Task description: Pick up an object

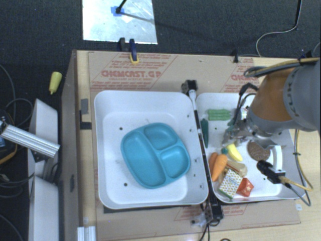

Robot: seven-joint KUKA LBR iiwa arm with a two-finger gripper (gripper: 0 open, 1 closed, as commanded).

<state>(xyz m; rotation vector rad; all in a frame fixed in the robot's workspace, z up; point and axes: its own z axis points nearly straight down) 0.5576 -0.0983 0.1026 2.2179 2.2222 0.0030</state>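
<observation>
Several toys crowded the right bin (pixel 288 197), so my pincer (pixel 234 134) hung above the banana (pixel 234 152) (finger state unclear).

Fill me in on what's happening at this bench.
A grey robot arm with an orange band reaches in from the right over the right bin, its gripper low among a cluster of small items. Just by it lie a yellow piece, an orange carrot-like piece, a patterned box and a red block. Nothing is visibly between its fingers. The left bin holds a blue divided plate.
</observation>
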